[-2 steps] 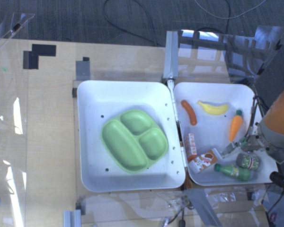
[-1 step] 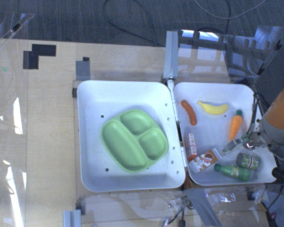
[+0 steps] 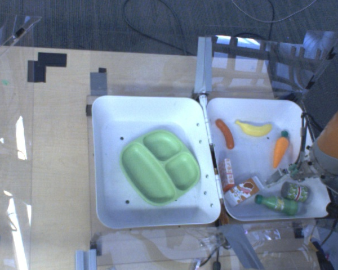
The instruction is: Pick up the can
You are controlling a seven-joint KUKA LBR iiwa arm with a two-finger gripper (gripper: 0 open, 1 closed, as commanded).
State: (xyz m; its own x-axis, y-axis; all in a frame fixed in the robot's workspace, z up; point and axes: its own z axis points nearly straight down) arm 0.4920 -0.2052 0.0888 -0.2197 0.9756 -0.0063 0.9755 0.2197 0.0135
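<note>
The can [image 3: 296, 192], lying on its side with a green and red label, rests near the front right corner of the right bin [image 3: 253, 108]. My gripper [image 3: 285, 176] hovers just behind and slightly left of it, reaching in from the right under the arm's orange band [image 3: 337, 133]. Its fingers [image 3: 272, 179] stand apart, so it is open with nothing between them. The can is beside the gripper, not within it.
In the right bin there is also a green bottle [image 3: 277, 205] right in front of the can, a red-and-white carton [image 3: 243, 190], a red packet [image 3: 228, 174], a carrot [image 3: 280, 148], a banana [image 3: 254, 128] and a sausage [image 3: 225, 134]. The left bin [image 3: 110, 151] holds a green divided plate [image 3: 160, 165].
</note>
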